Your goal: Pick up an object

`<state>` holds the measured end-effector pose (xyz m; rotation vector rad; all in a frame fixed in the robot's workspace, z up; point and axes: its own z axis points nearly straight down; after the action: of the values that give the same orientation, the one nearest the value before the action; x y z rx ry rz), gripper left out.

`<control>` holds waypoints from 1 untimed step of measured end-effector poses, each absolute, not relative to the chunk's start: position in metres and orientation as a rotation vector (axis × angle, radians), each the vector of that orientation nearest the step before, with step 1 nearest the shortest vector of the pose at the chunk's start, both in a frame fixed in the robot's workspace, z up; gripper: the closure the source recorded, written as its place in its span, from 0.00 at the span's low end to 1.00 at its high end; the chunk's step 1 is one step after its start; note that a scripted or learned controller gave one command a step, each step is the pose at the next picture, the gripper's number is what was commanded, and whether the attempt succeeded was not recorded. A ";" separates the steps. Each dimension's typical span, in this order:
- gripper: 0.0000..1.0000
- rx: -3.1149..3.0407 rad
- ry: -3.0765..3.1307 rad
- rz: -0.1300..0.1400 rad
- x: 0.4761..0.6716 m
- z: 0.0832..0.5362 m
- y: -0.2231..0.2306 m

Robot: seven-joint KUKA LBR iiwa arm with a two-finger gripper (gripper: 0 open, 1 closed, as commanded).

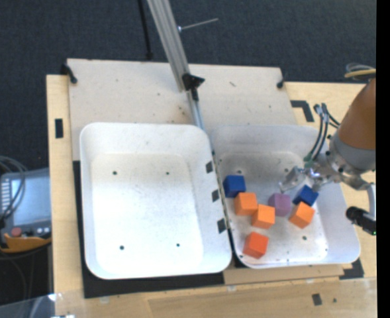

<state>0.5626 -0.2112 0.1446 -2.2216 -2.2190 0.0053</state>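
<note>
Since we read from the left, each line takes one part of the bench in turn.

Left bin (pixel 95 144): we find bare white floor, so we judge it the place kept free for drops.

Right bin (pixel 340 250): all seven cubes lie here, huddled mid-floor.

Blue cube (pixel 234 185): it stands a little apart from the rest, nearest the divider.

Orange cubes (pixel 263 216): two touch; a third sits lower, a fourth at the right.

Purple cube (pixel 281 203): wedged between orange and blue neighbours.

Second blue cube (pixel 306 195): just beside the tool, we judge it the likely target.

Gripper (pixel 299 175): low over the cluster's right side; we cannot tell how its fingers stand, and nothing shows between them.
</note>
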 end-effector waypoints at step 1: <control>0.00 -2.225 -2.225 -0.004 0.565 0.122 -0.212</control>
<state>0.5648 -0.2123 0.1219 -2.2248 -2.2254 -0.0041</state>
